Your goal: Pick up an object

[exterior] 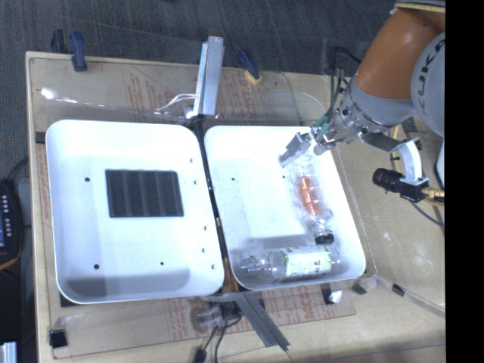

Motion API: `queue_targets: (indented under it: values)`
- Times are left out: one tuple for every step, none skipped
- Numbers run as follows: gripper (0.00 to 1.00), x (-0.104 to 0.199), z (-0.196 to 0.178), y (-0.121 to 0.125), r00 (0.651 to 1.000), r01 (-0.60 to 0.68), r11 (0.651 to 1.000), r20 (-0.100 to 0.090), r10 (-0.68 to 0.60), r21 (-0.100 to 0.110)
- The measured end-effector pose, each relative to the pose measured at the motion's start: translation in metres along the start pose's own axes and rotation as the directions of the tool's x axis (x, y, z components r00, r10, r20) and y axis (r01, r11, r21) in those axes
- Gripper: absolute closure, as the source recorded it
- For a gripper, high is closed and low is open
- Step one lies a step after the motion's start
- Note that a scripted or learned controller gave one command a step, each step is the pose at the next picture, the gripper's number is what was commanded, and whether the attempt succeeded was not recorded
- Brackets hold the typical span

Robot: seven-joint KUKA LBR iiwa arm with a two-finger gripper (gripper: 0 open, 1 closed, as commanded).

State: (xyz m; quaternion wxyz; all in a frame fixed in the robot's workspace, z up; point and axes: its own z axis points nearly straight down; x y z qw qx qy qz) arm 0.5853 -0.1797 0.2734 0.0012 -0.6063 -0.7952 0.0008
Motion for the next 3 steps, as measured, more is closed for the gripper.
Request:
queue_targets:
  values:
    - [0.0, -0.035, 0.083, 0.015, 0.996, 0.092, 0.996, -0.001, -0.092, 0.001]
    - [0.0, -0.03, 0.116, 0.0, 0.964, 0.266, 0.964, 0.001, -0.266, -0.001]
    - [0.0, -0.029, 0.094, -0.007, 0.963, 0.269, 0.963, 0.003, -0.269, -0.003]
